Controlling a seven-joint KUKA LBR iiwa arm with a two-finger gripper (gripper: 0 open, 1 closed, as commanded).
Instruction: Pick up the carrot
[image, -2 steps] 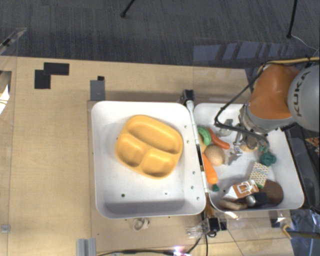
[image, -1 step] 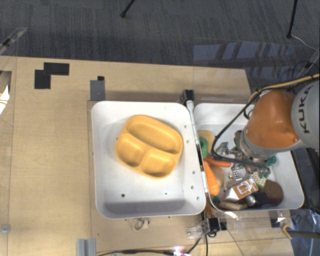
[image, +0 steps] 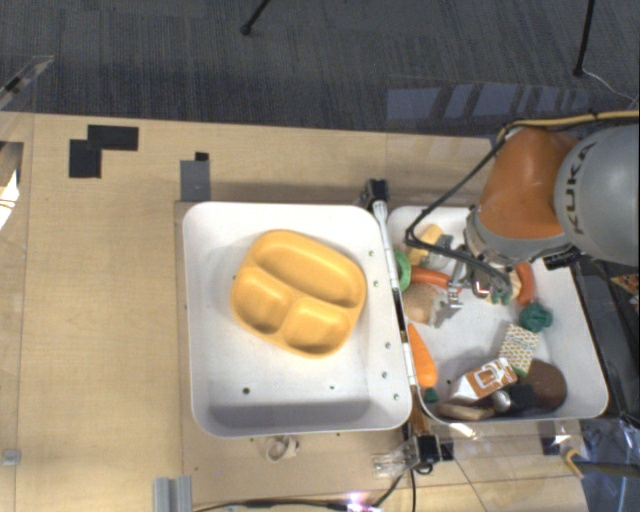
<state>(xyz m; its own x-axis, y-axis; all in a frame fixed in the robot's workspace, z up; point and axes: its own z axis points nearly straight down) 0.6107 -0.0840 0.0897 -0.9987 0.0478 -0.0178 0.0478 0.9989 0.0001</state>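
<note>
An orange carrot (image: 423, 358) lies along the left wall of the right bin (image: 590, 370), pointing toward the near edge. A second orange piece with a green leafy end (image: 428, 277) lies farther back, partly under the gripper. The gripper (image: 470, 290) hangs over the back middle of the right bin, below the arm's orange band (image: 525, 185). It sits up and to the right of the carrot, apart from it. Another orange item (image: 524, 283) lies just right of the gripper.
The left bin (image: 210, 390) holds a yellow three-compartment plate (image: 298, 291). In the right bin there are also a teal lump (image: 536, 317), a patterned packet (image: 518, 347), a brown round item (image: 545, 383), a small carton (image: 487, 379) and a yellowish piece (image: 430, 236). Cables hang at the front edge.
</note>
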